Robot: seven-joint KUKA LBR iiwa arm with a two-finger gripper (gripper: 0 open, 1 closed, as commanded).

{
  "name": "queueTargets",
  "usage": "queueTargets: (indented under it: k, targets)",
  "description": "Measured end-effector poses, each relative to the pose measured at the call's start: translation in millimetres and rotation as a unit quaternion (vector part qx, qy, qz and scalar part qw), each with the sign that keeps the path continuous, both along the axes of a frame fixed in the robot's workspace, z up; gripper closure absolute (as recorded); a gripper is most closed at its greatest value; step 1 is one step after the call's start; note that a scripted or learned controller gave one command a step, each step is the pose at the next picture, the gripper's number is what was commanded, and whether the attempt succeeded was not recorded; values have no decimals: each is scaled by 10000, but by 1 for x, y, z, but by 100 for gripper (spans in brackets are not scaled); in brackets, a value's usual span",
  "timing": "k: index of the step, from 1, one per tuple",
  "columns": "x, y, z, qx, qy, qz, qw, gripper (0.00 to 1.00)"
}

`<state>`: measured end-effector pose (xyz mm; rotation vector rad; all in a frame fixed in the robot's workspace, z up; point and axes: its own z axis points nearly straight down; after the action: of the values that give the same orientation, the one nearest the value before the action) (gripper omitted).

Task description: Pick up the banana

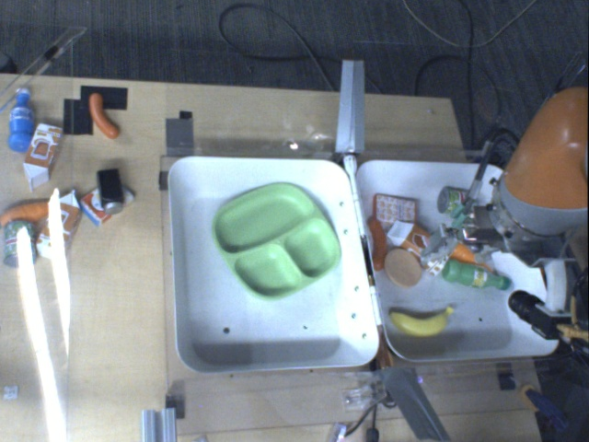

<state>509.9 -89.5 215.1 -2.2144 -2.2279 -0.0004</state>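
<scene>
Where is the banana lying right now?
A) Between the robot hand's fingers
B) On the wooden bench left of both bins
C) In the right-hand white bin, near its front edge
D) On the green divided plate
C: the banana lies on the floor of the right bin, near its front wall.

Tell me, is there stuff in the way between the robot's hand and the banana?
Not really. The banana lies on bare bin floor near the right bin's front wall. The gripper sits farther back over the clutter; the green bottle lies just below it, toward the banana.
</scene>
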Motion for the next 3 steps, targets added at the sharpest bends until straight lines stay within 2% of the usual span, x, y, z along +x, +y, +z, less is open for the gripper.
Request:
queueTargets:
  k: [1, 2, 3]
  targets:
    - [-20, 76, -32, 0, -1, -231, 9997, 0]
    - [-21, 28, -6, -5, -22, 379, 9993, 0]
    - [-21, 68, 73, -3, -17, 3, 10000, 0]
